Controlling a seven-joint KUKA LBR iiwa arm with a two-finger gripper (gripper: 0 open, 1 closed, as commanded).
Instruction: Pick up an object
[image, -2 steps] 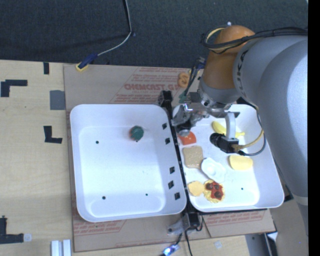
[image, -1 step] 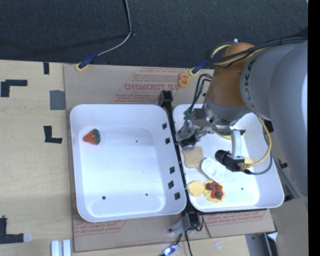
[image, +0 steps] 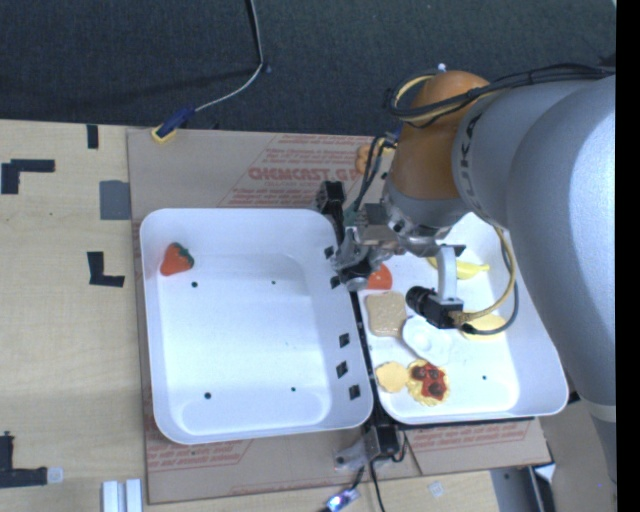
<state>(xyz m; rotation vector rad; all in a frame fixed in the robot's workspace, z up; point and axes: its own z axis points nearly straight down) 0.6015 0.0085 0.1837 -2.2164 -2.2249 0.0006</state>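
My gripper (image: 352, 262) hangs low over the left edge of the right bin (image: 520, 395), by the wall between the two bins. Just right of it lies a small red-orange object (image: 380, 277), partly hidden by the gripper. Below that lie a tan bread slice (image: 385, 314), a white round piece (image: 420, 341), a small yellow piece (image: 392, 377) and a pizza slice with red topping (image: 430, 383). A yellow banana-like piece (image: 472, 269) lies behind the wrist. In the left bin (image: 240, 330) a strawberry (image: 176, 259) sits at the far left corner.
The grey arm with its orange band (image: 435, 150) covers the upper right bin. Black cables (image: 480, 320) loop over the right bin's middle. Cardboard (image: 290, 170) lies beneath both bins, and a blue-yellow plug (image: 172, 123) lies on the bench behind them.
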